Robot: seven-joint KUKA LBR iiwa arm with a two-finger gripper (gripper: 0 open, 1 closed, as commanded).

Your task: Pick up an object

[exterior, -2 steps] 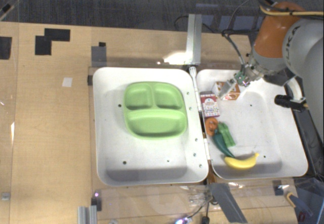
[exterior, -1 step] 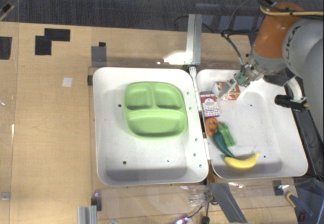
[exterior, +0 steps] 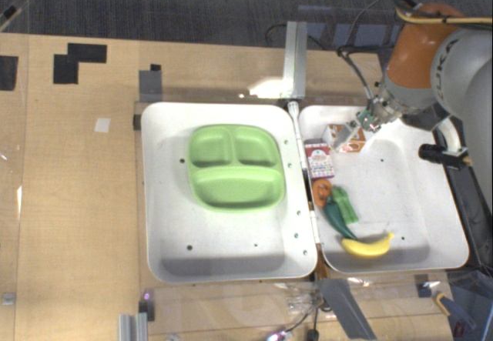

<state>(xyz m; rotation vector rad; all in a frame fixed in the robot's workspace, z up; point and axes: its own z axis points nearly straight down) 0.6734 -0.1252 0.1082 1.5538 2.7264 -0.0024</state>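
- A small orange-and-white carton (exterior: 343,137) lies at the back of the right bin (exterior: 431,212), touching the claw (exterior: 368,118).
- How far the claw is open cannot be told.
- Nearby: a flat red packet (exterior: 318,160), a green vegetable (exterior: 340,209), a curved yellow banana (exterior: 367,245).
- The left bin (exterior: 166,247) holds a smooth green divided plate (exterior: 234,165).
- Both bins rest on a pale wood counter (exterior: 69,201).

arm (exterior: 451,62): cut off at right edge | pincer (exterior: 368,119): finger state too blurred to tell
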